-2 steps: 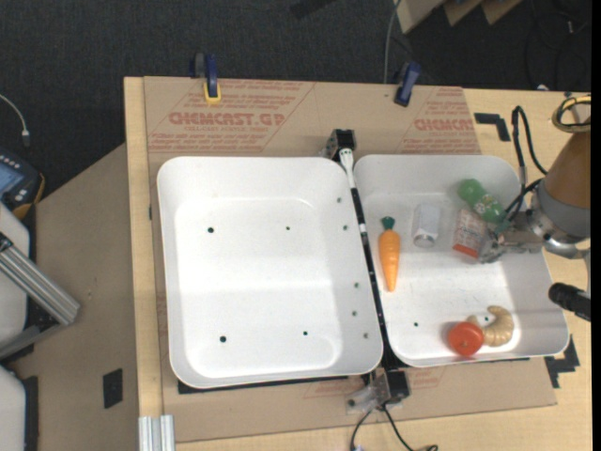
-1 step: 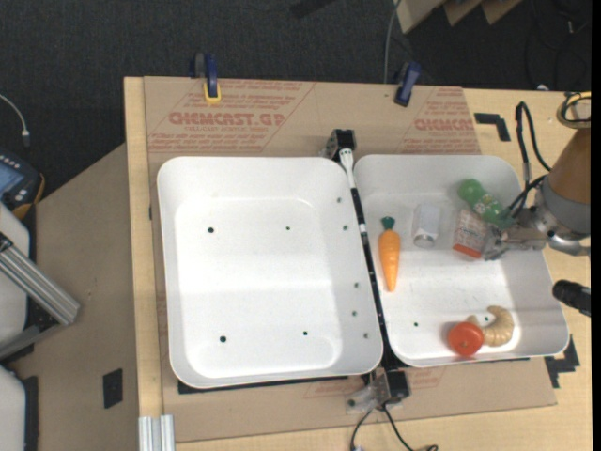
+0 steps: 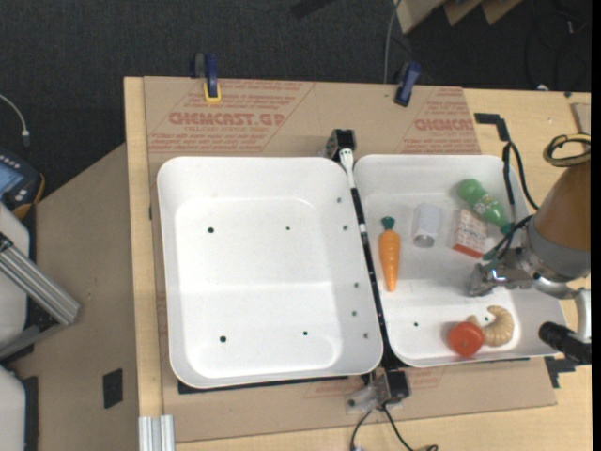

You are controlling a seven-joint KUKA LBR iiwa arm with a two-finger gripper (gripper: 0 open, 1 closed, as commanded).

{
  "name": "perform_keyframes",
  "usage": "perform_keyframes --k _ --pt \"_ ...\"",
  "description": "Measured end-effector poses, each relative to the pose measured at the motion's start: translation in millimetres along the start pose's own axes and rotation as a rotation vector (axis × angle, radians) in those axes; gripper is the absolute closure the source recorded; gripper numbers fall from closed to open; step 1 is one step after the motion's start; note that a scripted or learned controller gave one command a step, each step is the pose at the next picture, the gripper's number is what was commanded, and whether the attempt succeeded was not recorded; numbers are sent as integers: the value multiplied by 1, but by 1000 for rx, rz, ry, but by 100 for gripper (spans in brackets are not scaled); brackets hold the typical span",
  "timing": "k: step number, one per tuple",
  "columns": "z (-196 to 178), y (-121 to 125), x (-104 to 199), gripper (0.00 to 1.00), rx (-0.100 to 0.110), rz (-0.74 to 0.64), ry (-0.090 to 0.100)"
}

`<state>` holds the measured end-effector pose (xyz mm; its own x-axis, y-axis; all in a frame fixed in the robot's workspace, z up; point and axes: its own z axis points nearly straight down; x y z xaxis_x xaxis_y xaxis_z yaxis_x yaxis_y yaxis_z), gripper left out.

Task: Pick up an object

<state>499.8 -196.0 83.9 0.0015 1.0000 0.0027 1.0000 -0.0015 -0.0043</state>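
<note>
Hand (image 3: 488,280): low in the right bin, mid-right, reaching in from the right edge. Can't tell if it's spread or pinched; too small and dark from up here, nothing visibly caught in it.
Arm (image 3: 568,228): grey w/ orange band, angled over the bin's right wall.
Right bin (image 3: 413,341): all the candidates are here.
Carrot (image 3: 389,256): orange toy, lying lengthwise near the bin's left wall, green top pointing to the far side, well apart from the hand.
Clear cup (image 3: 427,225): small pale cylinder, just right of the carrot.
Bottle (image 3: 481,200): green cap end at far right, white/red label lying toward the hand; label end is near the hand, maybe touching, can't be sure.
Red piece (image 3: 464,338): round, tomato-ish, near front wall.
Croissant piece (image 3: 501,326): tan, curved, touching the red piece's right side, just in front of the hand.
Left bin (image 3: 254,271): white, four dark dots on the floor.
Counter (image 3: 282,111): cardboard-covered, blue clamps at the far edge.
Step, my read: descent/approach, no grasp yet.
Doing it well: commit to one target, prob. the bottle's label end or the croissant; centre over it, straddle the narrow axis, close fully before lifting, lift straight up.
Risk: straddling two items, or nudging the bottle so it rolls off.
</note>
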Motion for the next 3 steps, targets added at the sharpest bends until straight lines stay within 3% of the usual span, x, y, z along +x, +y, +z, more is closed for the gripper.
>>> perform_keyframes --k 1,2,3 --pt "-1 2 -1 0 -4 -1 -3" --pt "-1 58 24 0 -10 -6 -5" --pt "-2 39 -26 0 -7 -1 5"
